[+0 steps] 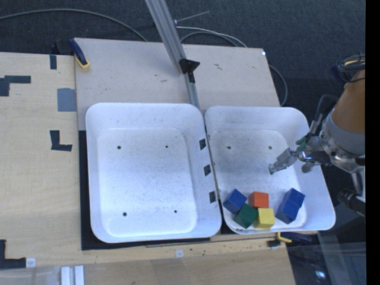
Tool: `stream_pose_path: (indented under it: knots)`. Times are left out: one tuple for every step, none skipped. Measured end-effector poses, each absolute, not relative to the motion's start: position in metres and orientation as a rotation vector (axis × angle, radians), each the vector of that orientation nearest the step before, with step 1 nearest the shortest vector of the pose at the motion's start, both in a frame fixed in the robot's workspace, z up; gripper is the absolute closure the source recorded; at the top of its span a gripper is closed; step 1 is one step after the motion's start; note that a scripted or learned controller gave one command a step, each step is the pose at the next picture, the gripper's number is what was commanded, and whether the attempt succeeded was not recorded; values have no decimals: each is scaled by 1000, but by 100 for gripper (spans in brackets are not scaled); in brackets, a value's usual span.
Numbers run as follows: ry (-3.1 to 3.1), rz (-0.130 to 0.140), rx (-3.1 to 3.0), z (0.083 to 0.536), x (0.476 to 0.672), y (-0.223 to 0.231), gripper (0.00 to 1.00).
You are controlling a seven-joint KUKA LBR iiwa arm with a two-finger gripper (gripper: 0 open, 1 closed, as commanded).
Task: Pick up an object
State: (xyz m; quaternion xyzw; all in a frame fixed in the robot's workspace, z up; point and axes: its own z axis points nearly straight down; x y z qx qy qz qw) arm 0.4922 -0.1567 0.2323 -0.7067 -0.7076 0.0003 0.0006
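Two shallow white bins sit side by side: the left bin [145,171] with bare floor, the right bin [249,141] holding five small blocks clustered at its near edge. The largest is a dark blue block [291,205]; beside it lie a smaller blue block [235,199], orange block [259,199], green block [244,217] and yellow block [265,218]. The gripper [284,161] hangs over the right bin's far side, above the blocks, holding nothing; its finger spread cannot be told.

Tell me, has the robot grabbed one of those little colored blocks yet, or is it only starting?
Nothing looks picked up yet. The blue, orange, green, yellow and second blue blocks all sit in the right bin. The tool hangs above them. Descending and grasping remain.
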Motion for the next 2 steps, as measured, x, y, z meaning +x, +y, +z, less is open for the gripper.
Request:
stream_pose_path:
  knots:
    - [-2220, 2, -2219, 98, 495, -123, 0]
    - [-2230, -7, -2216, 196, 484, -66, 0]
